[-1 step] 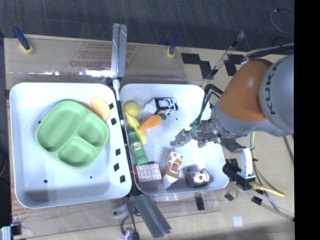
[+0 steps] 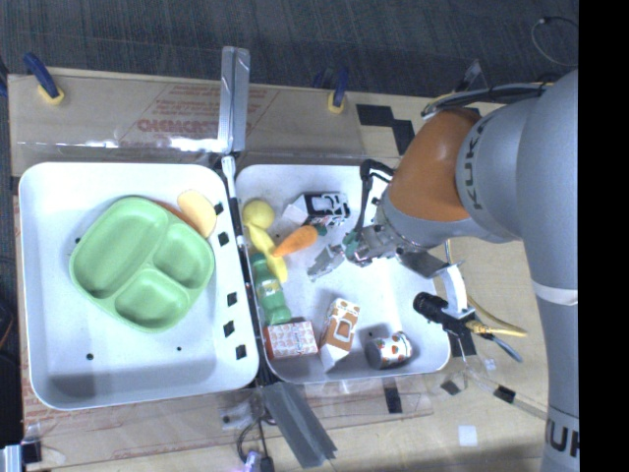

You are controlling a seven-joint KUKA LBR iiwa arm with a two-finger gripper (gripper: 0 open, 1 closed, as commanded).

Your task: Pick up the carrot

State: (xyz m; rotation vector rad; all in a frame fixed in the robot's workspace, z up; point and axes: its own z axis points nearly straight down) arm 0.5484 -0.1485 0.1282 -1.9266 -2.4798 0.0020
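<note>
Orange carrot (image 2: 296, 239) lying at a slant in the right bin (image 2: 413, 308), touching the yellow banana (image 2: 261, 226), just beside the gripper (image 2: 327, 260). Jaws slightly parted, gripping nothing, aimed toward the carrot, probably lining up for a grab. Crowded by small boxes (image 2: 315, 332) and a can (image 2: 389, 349). Green plate (image 2: 144, 261) in the left bin (image 2: 59, 362). Wooden bench (image 2: 285, 111) beneath, dark floor beyond.

Floor: dark grey ribbed floor (image 2: 295, 13) across the top of the frame.
Bench: pale wooden bench top (image 2: 295, 111), with a clear plastic sheet over its upper left, perhaps taped.
Clamps: small blue clamps (image 2: 43, 79) on the bench's upper edge.
Light: even, soft shadows.
</note>
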